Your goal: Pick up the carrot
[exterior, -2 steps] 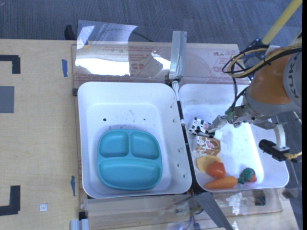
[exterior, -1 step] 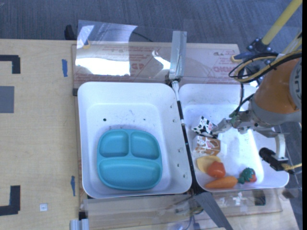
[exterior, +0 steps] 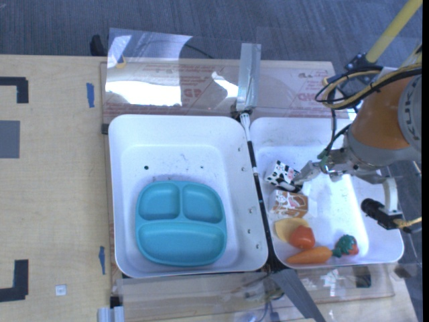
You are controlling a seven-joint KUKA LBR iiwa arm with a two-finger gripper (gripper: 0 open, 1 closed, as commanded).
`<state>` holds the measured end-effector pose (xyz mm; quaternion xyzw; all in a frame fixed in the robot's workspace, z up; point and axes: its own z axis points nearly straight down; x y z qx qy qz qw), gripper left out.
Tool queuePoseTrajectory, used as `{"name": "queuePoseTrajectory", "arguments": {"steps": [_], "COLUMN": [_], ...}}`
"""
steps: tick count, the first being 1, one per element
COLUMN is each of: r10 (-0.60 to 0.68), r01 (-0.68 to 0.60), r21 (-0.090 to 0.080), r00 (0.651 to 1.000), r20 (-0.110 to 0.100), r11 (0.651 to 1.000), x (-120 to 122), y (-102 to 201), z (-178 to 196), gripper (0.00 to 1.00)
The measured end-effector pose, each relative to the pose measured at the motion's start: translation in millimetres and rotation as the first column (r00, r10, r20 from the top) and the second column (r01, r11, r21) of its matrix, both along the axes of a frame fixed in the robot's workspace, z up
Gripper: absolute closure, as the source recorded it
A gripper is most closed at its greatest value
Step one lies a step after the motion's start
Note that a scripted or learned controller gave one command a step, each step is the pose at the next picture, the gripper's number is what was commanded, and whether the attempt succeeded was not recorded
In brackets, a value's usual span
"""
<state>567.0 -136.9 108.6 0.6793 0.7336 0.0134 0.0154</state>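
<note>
The orange carrot (exterior: 310, 255) lies flat near the front edge of the right bin (exterior: 385, 247). It touches a red tomato (exterior: 302, 237) just behind it. My gripper (exterior: 310, 171) hovers over the back half of the right bin, well behind the carrot and apart from it. It points left toward a black-and-white toy (exterior: 281, 174). The grey arm with its orange band (exterior: 379, 123) comes in from the right.
A slice of toast (exterior: 290, 204), a yellow piece (exterior: 285, 227) and a green-and-red toy (exterior: 346, 245) lie close around the carrot. The left bin (exterior: 124, 180) holds a blue divided plate (exterior: 179, 223). Yellow cables (exterior: 342, 86) loop above the arm.
</note>
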Motion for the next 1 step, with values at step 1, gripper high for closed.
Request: {"name": "queuePoseTrajectory", "arguments": {"steps": [1], "r10": [-0.123], "r01": [0.123], "r21": [-0.001], "r00": [0.992], "r20": [-0.036], "r11": [0.992], "x": [-52.4], "y": [-22.9], "z": [-21.9], "gripper": [0.0]}}
